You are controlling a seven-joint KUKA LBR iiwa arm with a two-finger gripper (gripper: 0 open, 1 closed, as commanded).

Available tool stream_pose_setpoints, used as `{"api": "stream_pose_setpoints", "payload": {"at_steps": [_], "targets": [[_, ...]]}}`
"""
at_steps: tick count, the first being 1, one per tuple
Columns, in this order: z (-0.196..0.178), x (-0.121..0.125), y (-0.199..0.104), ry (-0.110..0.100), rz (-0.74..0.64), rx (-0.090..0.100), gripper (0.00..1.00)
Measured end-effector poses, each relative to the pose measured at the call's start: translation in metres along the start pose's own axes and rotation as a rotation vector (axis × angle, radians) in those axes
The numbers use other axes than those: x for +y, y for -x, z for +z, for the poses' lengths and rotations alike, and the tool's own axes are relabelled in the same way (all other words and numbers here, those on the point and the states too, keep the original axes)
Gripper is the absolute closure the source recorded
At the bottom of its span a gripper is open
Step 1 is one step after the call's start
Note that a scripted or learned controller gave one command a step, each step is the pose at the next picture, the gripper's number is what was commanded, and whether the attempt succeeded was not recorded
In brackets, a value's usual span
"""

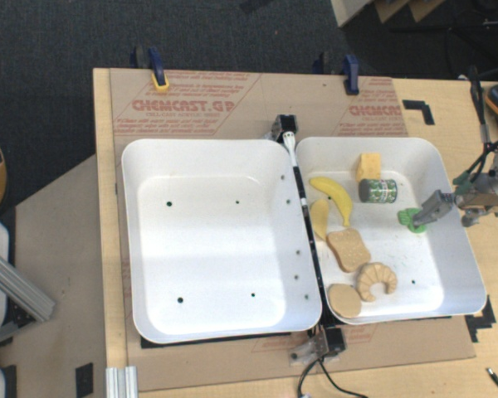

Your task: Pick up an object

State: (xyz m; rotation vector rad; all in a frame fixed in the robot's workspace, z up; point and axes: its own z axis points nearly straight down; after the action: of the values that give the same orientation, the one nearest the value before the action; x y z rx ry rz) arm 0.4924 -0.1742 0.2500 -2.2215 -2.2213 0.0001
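Camera view: worktop is brown board, blue clamps at the back edge, dark carpet behind. Left bin bare white. Right bin holds banana, yellow block, green can, bread slice, croissant. Claw at the right rim, touching a green piece; claw state: cannot tell.

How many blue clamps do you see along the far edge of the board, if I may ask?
2: one blue clamp above the left bin's far corner, the other above the right bin. Others may sit out of frame.

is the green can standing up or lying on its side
Lying on its side. The green can shows its long side, with a grey end facing left, in the right bin below the yellow block.
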Motion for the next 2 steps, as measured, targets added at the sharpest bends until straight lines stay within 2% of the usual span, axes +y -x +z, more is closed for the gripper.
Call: {"api": "stream_pose_setpoints", "payload": {"at_steps": [1, 2], "targets": [[0.147, 0.045, -0.040, 0.000, -0.005, 0.002, 0.00], [0.166, 0.101, -0.083, 0.005, -0.005, -0.001, 0.00]]}}
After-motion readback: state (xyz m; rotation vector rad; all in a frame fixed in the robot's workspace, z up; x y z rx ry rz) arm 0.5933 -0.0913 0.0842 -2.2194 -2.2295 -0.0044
